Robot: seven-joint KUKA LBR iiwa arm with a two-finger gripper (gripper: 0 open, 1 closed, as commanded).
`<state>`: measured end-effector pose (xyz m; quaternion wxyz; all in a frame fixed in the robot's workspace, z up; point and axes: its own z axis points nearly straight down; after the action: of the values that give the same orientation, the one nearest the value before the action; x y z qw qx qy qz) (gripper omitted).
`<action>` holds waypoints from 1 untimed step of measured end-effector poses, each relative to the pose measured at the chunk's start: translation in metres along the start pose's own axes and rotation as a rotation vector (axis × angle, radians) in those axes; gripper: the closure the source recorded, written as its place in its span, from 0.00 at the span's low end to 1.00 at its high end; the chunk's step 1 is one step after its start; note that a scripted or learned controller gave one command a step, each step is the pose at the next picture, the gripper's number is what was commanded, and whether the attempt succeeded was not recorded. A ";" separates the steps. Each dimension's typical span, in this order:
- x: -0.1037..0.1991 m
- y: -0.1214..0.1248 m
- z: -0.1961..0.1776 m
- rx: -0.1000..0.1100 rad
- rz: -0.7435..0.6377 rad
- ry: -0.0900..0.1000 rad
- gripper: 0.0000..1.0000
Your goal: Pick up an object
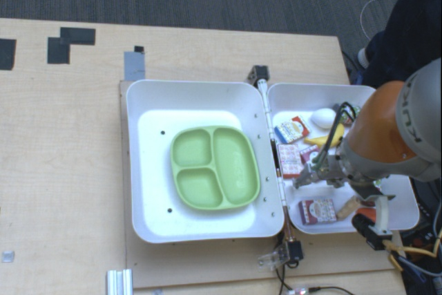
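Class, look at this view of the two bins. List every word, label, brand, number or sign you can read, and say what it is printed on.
None can be read.
Red-and-white packet, right bin: print blurred.
Pink-and-white packet: print too small.
Dark red packet: label blurred.
Green divided tray, left bin: no markings visible.
Dark tape patches on the bench: no lettering visible.

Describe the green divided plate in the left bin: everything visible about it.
The green divided plate is pale green, looks like smooth plastic, and has a rounded-rectangle outline with three compartments: one long one on the right side, two smaller ones on the left. It lies flat, right side up, slightly rotated, on the floor of the left white bin, roughly centred. All three compartments hold nothing. It touches only the bin floor; the gripper works over the other bin.
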<state>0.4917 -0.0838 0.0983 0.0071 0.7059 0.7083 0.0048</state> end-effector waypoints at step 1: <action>0.001 -0.003 0.011 0.008 0.002 0.001 0.00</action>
<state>0.4889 -0.0829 0.0868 0.0035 0.7067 0.7075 0.0024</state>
